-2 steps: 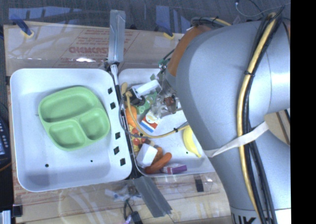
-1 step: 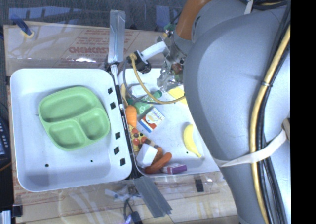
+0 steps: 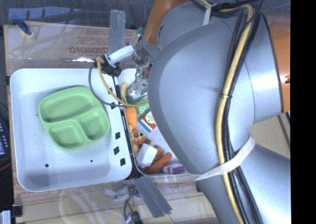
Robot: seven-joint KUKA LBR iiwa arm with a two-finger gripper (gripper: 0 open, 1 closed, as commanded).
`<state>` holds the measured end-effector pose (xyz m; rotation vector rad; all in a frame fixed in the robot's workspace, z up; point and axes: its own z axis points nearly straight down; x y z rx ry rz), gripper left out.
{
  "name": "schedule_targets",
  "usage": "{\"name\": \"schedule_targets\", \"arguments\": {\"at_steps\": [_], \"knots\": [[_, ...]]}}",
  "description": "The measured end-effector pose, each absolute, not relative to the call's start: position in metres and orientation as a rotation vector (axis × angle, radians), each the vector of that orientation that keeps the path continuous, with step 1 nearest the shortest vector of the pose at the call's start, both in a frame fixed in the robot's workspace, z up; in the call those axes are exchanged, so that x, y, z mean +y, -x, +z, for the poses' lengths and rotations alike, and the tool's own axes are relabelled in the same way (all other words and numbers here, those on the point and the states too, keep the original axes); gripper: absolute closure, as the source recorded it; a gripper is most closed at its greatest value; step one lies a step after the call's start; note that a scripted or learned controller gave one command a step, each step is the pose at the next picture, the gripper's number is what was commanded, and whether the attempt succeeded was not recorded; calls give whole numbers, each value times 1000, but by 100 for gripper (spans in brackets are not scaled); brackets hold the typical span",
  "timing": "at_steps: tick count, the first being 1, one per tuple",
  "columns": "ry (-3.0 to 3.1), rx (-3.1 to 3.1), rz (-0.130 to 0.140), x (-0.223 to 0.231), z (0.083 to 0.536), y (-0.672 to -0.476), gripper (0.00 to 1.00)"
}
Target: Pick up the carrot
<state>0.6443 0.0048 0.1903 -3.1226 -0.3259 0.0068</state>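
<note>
Your carrot [image 3: 131,117], orange, stiff and likely light, lies among clutter by the divider in the right bin [image 3: 129,76], just below the gripper [image 3: 138,84], whose finger spread I cannot tell; grasp across its thick middle.

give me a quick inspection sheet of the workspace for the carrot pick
surface: two white bins side by side; left bin holds a green divided plate.
job's things: carrot lies in the right bin near the divider, not held.
clutter: small toys around the carrot, including a white cup, a sausage-like piece and a colourful card.
grippers: gripper sits above the right bin's far end, finger state unclear.
cables: yellow and black cables loop over the divider; more run along the arm.
surroundings: cardboard and tape strips behind the bins.
</note>
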Motion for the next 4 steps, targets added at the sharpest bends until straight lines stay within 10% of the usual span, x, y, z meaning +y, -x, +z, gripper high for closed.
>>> {"name": "schedule_targets", "arguments": {"at_steps": [1,2,3,4], "knots": [[3118,-380,-1,102,228,-634,100],[3109,-416,-23,110,110,-635,100],[3063,-684,1,46,330,-590,100],[3091,-540,18,4,189,-618,100]]}}
